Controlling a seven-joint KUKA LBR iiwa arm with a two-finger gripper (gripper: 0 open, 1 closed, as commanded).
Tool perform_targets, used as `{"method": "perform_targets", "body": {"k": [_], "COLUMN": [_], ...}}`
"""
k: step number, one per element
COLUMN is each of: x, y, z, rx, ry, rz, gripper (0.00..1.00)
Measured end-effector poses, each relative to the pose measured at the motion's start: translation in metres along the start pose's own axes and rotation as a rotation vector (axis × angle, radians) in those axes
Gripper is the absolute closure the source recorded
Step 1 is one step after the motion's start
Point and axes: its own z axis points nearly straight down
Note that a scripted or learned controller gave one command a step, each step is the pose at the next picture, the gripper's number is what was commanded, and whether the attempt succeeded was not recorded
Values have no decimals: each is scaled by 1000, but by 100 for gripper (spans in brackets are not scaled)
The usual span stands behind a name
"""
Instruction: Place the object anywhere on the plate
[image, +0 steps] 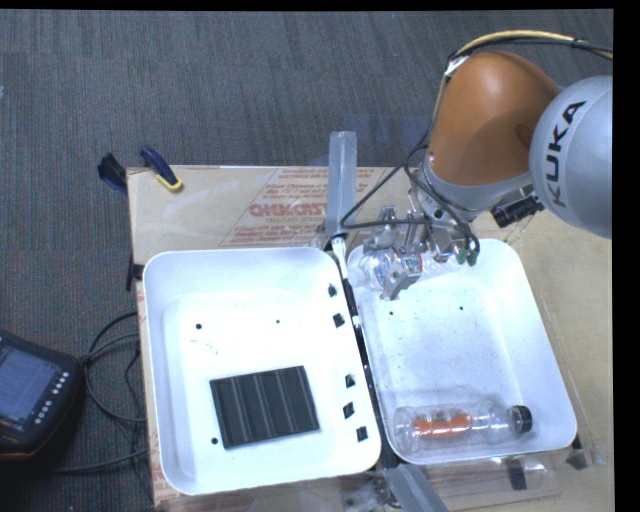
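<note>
- Nearest the camera, a clear plastic bottle (462, 423) with a black cap and something orange inside lies on its side along the near wall of the right-hand shallow white bin (535, 330), cap end toward the view's right.
- Beside it, in the left-hand shallow white bin (165, 300), a dark ribbed rectangular plate (264, 405) lies flat on the floor toward the near side, well apart from the bottle, with the two bins' meeting rims between them.
- At the far corner of the right bin, the grey arm's two-finger gripper (398, 268) hangs low over the floor, close to the wall shared with the other bin and well apart from the bottle.
- Cables and metal fittings crowd the tool, so I cannot tell whether it is wide or narrow; nothing shows between it.
- Judging by its look, the bottle should be light and fairly stiff, but smooth and round, so it is likely to roll or slip out of a shallow pinch.
- A hold across the middle of the barrel, at right angles to its long axis, seems the safest; the cap end is narrow and close to the bin wall.
- Carrying it over calls for clearing both rims, then setting it down gently on the ribbed plate, where the ridges may check its rolling.
</note>
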Motion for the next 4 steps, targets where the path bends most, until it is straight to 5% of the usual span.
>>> {"method": "perform_targets", "body": {"k": [1,2,3,4], "x": [-1,-7,-3,-4], "y": [1,15,-29,-29], "z": [-9,-39,-28,-36], "rx": [-2,-1,-1,-4], "ry": [-1,-5,-3,-6], "rz": [1,-381,-458,-453], "gripper": [100,100,100,100]}}
